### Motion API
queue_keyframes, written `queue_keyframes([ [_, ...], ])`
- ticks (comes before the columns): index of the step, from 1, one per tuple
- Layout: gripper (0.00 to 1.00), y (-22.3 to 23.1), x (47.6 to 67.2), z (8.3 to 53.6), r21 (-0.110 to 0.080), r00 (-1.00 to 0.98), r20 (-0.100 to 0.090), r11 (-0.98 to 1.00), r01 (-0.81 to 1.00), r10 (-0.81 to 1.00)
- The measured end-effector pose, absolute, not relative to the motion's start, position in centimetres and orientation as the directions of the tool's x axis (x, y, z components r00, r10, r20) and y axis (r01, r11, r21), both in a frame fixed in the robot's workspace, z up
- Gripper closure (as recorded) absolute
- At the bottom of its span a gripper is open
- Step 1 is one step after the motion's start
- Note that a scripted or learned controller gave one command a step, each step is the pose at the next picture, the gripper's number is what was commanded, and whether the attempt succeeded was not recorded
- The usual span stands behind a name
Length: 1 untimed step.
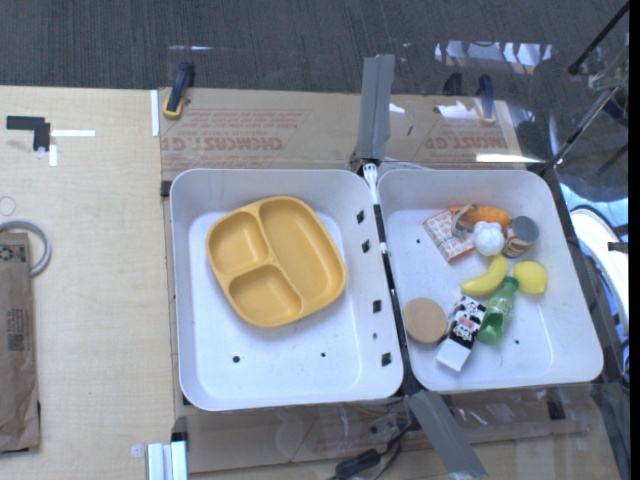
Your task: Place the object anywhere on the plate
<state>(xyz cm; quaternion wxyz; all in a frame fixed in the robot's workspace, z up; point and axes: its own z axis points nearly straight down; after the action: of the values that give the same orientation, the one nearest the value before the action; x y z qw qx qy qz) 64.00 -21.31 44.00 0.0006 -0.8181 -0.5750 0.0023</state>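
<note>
Nothing picked yet. Yellow plate (275, 260) sits bare in left bin (200, 368). Toys heaped in right bin (560, 368): banana (482, 278), green bottle (496, 312). Gripper state impossible to tell. Next: grab one toy, carry toward nine o'clock.

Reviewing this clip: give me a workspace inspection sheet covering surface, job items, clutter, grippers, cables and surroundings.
Surface: two white bins side by side, left bin and right bin, on a bench.
Job's things: yellow divided plate lies flat in the left bin, nothing on it. Candidates sit in the right bin: banana, lemon, green bottle, milk carton, tan disc, white ball, snack packet.
Clutter: brown paper bag at the left edge.
Grippers: nothing seen.
Cables: dark cable below the bins.
Surroundings: cardboard sheet behind the bins.
</note>
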Motion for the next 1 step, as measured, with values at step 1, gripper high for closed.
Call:
queue_keyframes([
  [1,0.0,-21.31,64.0,44.0,-0.004,0.339,-0.003,-0.339,0.941,0.941],
])
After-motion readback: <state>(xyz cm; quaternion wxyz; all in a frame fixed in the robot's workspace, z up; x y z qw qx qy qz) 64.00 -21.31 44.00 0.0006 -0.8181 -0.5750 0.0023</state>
